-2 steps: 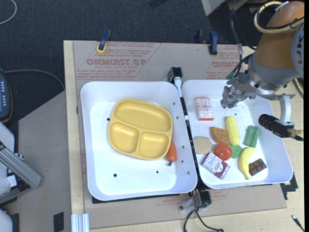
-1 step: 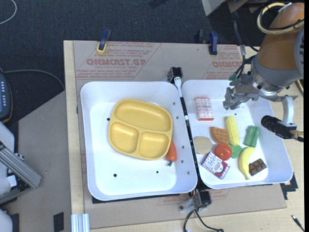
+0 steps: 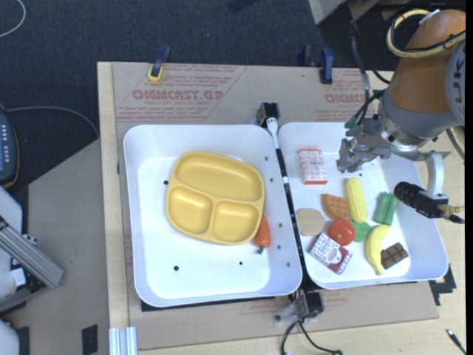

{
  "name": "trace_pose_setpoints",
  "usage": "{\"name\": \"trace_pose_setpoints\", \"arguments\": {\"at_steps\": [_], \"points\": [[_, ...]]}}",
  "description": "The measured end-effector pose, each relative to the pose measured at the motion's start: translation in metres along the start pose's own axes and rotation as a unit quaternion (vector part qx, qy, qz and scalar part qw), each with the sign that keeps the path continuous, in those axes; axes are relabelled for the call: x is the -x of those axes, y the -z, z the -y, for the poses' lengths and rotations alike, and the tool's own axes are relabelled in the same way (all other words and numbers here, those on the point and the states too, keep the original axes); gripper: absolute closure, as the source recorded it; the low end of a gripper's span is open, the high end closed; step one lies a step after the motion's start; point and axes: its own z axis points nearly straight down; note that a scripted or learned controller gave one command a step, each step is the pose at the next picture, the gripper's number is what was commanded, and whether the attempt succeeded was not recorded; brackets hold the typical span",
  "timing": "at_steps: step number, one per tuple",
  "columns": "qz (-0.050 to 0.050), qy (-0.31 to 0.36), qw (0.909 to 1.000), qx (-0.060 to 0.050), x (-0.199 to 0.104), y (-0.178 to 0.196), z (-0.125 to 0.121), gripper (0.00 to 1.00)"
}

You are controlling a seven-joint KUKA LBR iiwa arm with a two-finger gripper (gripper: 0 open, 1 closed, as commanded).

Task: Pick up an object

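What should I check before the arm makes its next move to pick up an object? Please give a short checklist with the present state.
1. End effector is above the right bin: ok.
2. End effector carries nothing yet: cannot tell.
3. Target below is free: the corn lies against the waffle piece: not ok.
4. Pink packet lies alone, easy to reach: ok.
5. Yellow tray and carrot lie in the left bin, away from the arm: ok.

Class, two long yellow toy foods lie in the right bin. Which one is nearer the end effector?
The corn cob, lying just below the end effector; the banana lies farther toward the bin's front edge.
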Motion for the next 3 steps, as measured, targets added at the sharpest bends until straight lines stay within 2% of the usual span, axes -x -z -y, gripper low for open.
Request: {"name": "trace_pose_setpoints", "arguments": {"at_steps": [1, 2, 3], "points": [[0.001, 0.0, 1.0, 0.003, 0.001, 0.007, -0.003, 1.0], [0.0, -0.001, 1.0, 0.0, 0.006, -0.006, -0.003, 1.0], [0.001, 0.0, 1.0, 0.004, 0.004, 0.01, -0.015, 1.0]]}}
